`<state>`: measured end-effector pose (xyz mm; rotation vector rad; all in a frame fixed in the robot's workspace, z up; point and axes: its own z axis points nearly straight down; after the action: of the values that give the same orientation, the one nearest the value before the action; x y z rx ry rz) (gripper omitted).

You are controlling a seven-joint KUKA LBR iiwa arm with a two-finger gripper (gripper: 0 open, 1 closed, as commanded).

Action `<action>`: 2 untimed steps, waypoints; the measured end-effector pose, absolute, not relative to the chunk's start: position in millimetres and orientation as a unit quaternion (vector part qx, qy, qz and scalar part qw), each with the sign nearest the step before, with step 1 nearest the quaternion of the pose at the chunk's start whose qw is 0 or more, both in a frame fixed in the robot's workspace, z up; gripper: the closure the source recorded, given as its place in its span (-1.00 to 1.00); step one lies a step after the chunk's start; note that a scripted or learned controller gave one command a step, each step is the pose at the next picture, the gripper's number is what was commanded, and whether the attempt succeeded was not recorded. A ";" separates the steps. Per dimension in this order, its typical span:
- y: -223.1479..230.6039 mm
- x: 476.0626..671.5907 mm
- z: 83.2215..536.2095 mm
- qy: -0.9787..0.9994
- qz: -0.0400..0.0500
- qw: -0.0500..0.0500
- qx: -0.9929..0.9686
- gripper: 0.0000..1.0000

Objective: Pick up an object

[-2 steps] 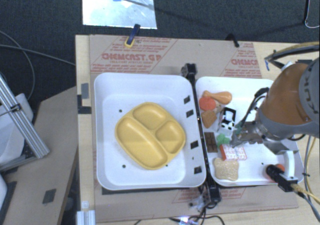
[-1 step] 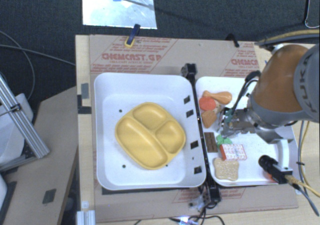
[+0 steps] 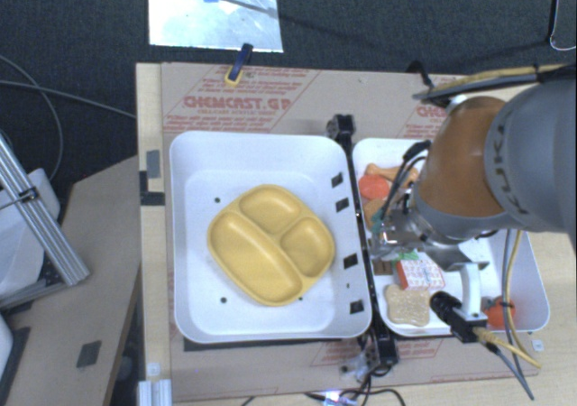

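Gripper (image 3: 391,236) state first: whether it is spread or pressed together you cannot tell, because the wrist sits right over it from your viewpoint. You see the arm (image 3: 478,170) reaching in from the right of the frame and hanging over the right bin (image 3: 534,298), with the gripper low at that bin's left side, close to the wall it shares with the left bin (image 3: 194,215).

The things you could pick all lie in the right bin. An orange-red lump (image 3: 372,186) sits above the gripper in the frame, near the bin's upper left corner. A small box (image 3: 417,272) printed in red, white and green lies just below the gripper, and a tan slice (image 3: 407,305) lies just below the box, at the bin's lower left. A small orange piece (image 3: 499,312) shows toward the lower right, partly hidden.

Over in the left bin you have one thing: a yellow plate (image 3: 270,242) with three compartments, set at a slant in the middle.
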<state>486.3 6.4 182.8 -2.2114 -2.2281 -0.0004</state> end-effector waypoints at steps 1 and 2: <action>92.3 524.1 215.7 -0.712 -0.004 -0.001 -0.702 1.00; 110.6 485.9 182.5 -0.709 0.001 0.002 -0.705 1.00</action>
<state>485.9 110.6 182.5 -2.2120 -2.2264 0.0020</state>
